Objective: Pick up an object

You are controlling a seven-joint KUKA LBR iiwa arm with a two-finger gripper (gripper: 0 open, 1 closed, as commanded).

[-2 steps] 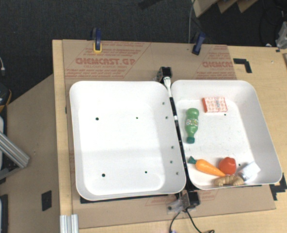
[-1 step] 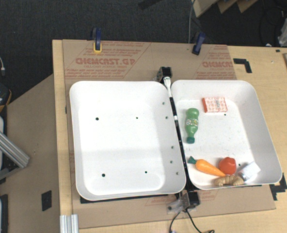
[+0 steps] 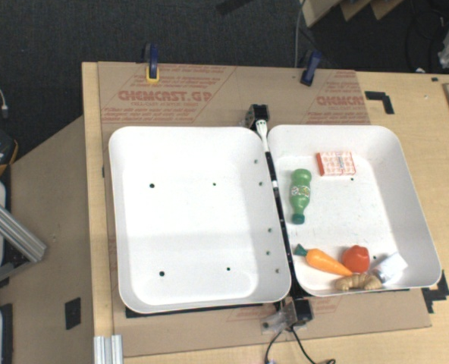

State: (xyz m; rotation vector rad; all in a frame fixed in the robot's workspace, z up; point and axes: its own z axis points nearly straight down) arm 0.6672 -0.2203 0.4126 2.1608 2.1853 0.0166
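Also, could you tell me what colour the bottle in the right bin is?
Green bottle, with a paler label; seen in the camera view.

The worktop [image 3: 95, 226] is lying under a brown printed cardboard sheet [image 3: 209, 93], which two blue clamps [image 3: 152, 61] are pinning along its far edge. Directly on the cardboard, the left white bin [image 3: 126, 203] and the right white bin [image 3: 414, 196] are sitting side by side, their inner rims touching.
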